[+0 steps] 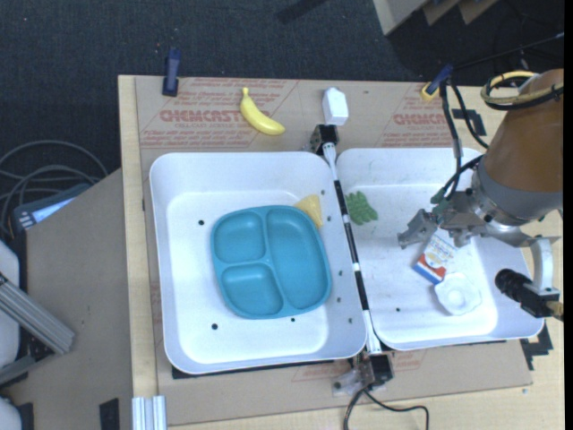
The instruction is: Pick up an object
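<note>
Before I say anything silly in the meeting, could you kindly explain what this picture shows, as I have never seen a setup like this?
Gladly. One camera looks down at a slant on a bench holding two shallow white bins. The grey and orange shape on the right is a robot arm, and its pincer sits low in the right bin, over a small red, white and blue packet. I cannot tell whether it grips anything. That bin also has a green toy and a white cup. The left bin holds a blue divided plate with a yellow piece beside it. A toy banana lies on the bench beyond the bins.
</note>
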